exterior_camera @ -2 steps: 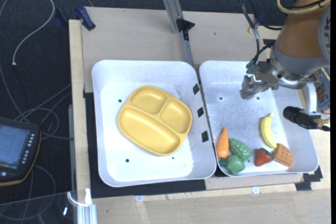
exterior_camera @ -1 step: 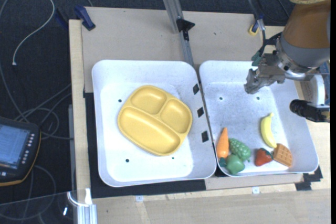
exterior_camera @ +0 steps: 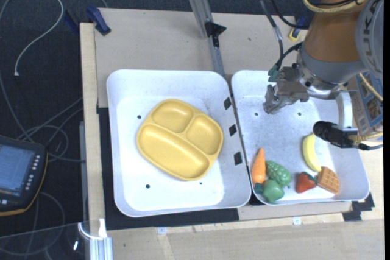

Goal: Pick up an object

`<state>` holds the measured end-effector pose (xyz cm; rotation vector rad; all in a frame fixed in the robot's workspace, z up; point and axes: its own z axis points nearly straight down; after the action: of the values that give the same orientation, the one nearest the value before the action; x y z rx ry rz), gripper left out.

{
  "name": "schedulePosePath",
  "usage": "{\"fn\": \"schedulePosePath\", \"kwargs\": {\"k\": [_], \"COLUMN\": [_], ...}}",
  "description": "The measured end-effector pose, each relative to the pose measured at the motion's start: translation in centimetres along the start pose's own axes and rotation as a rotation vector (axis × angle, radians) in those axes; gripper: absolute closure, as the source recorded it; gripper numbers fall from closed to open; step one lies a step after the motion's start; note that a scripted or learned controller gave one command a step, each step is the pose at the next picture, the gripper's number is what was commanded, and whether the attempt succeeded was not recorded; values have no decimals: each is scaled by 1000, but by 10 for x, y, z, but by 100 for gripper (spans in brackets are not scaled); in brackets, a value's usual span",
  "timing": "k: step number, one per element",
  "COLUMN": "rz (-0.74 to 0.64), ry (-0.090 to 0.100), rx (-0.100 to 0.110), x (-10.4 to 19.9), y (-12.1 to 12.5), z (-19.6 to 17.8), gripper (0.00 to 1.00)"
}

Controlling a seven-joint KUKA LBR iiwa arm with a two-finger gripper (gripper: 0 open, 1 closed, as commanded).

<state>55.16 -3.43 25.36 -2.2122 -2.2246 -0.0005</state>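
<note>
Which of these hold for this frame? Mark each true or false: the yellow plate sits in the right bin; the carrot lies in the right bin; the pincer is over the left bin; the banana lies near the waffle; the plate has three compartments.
1. The yellow plate sits in the right bin. False: it sits in the left bin.
2. The carrot lies in the right bin. True.
3. The pincer is over the left bin. False: it is over the right bin's upper part.
4. The banana lies near the waffle. True.
5. The plate has three compartments. True.
</note>
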Motion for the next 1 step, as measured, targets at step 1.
{"fn": "schedulePosePath", "kwargs": {"k": [1], "rz": [-1], "ry": [1], "rx": [1], "x": [59], "y": [-4], "z": [10], "gripper": [100]}}
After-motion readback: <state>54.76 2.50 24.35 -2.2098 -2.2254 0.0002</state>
